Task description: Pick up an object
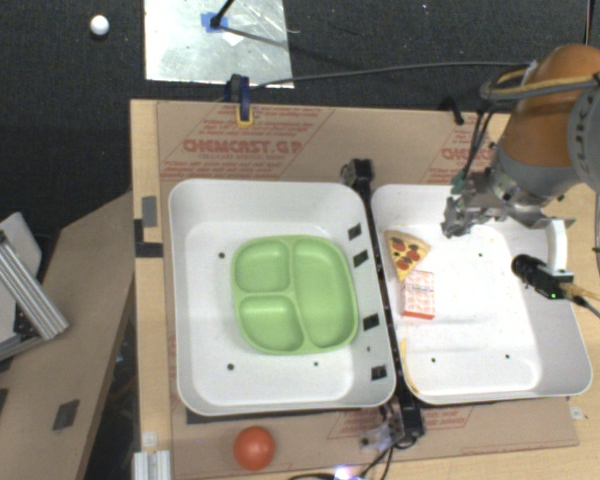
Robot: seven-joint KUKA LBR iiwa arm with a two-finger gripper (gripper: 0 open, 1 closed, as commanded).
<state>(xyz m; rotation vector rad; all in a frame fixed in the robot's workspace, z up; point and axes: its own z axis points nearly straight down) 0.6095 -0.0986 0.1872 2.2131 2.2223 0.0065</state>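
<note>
Overhead, the pincer [460, 218] hangs above the right bin's [500, 368] far edge; whether it is open, I cannot tell. Nearby lie a pizza slice [407, 252] and a red-white packet [419, 293].

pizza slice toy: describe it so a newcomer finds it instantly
Take the right-hand white bin and look along its left wall, near the top. The pizza slice lies there, a yellow wedge with red spots. The neighbour just below it, a small packet, is rectangular, pink and white.
</note>
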